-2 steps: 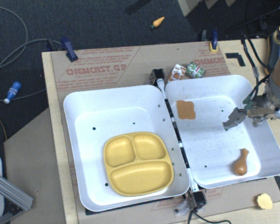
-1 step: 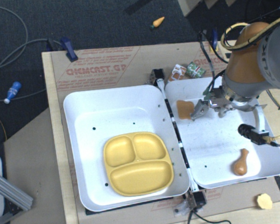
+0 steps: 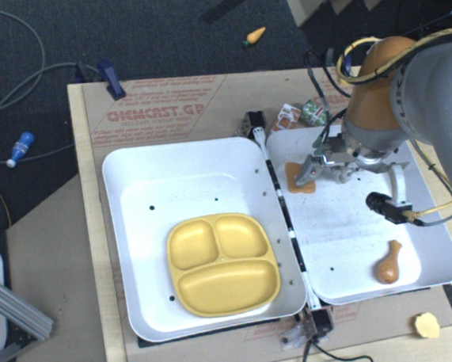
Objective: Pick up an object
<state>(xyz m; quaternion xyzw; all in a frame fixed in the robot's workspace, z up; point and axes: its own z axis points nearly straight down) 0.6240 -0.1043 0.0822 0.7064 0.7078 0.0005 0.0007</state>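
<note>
Over the right white bin, at its 10 o'clock corner: gripper, whether shut or parted cannot be told | beside it a flat orange-brown piece, part hidden | tan pear-shaped drumstick toy at 5 o'clock | yellow three-compartment plastic plate in the left bin.

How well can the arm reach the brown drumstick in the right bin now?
Probably yes: the drumstick lies uncovered near the right bin's front, apart from other items, while the end effector hangs at the back.
</note>
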